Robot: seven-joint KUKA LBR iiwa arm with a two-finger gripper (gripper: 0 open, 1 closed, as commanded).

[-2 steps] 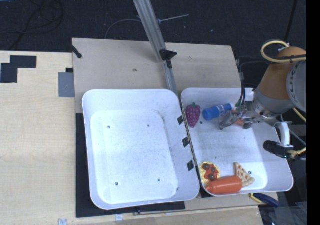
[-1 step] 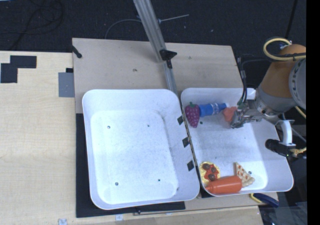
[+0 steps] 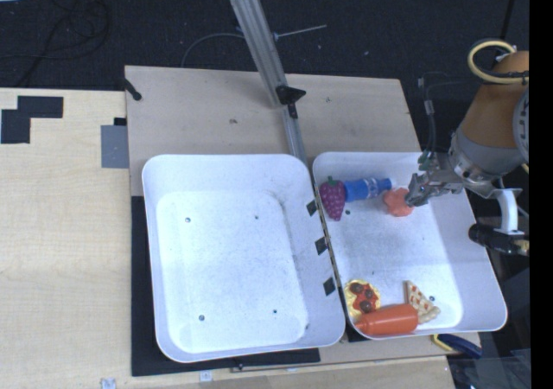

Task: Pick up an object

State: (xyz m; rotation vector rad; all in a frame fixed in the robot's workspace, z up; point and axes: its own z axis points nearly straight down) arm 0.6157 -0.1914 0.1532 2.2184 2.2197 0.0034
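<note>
End effector (image 3: 418,192) down low in the right bin (image 3: 484,292), upper right part, tips right up against a small red-orange piece (image 3: 397,202). Can't tell whether open, shut or actually gripping anything, too dark and small at the tips. Grey arm with orange band (image 3: 494,111) coming in from the right over the bin's rim.

Red-orange piece sitting just left of the tips, roundish blob, no clear long axis. Touching or nearly touching its left side: blue bottle-ish thing (image 3: 366,188), lying flat, long axis running roughly left-right, slightly tilted up toward the right end. Purple grape bunch (image 3: 333,198) at the blue thing's left end, hard against the divider edge between bins, stem pointing up-screen.

Bottom of the right bin: red sausage-shaped piece (image 3: 388,320) lying left-right along the near wall, pizza slice (image 3: 421,301) just right of it, yellow round thing with dark spots (image 3: 362,296) just above-left. All three bunched near the front rim.

Plenty of bare floor in the middle of the right bin between the two clusters. Left bin (image 3: 173,206) beside it on the desk (image 3: 60,232), a few dark specks on the floor.

No readable labels or writing anywhere.
</note>
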